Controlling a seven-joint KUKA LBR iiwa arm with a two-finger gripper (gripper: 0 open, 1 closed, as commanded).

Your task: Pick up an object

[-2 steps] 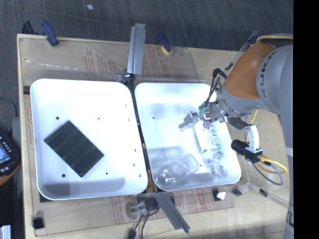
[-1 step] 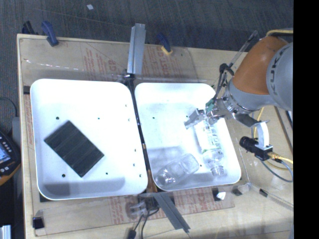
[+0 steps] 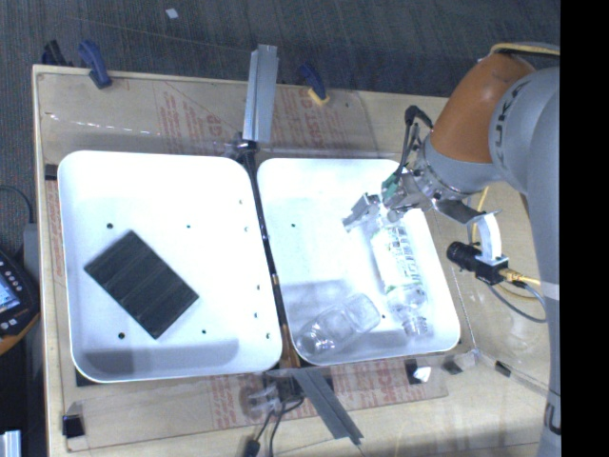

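Gripper (image 3: 366, 209) low over right bin (image 3: 314, 184), finger state impossible to tell, clear plastic bottle (image 3: 402, 274) just beside it, clear cup (image 3: 335, 324) near front wall, dark ridged slab (image 3: 141, 283) in left bin (image 3: 152, 174)

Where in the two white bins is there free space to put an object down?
The left bin is bare along its far side and right part, beside the dark ribbed panel. The right bin is bare in its far left area, by the divider. It is crowded near the hand, the clear bottle and the clear containers.
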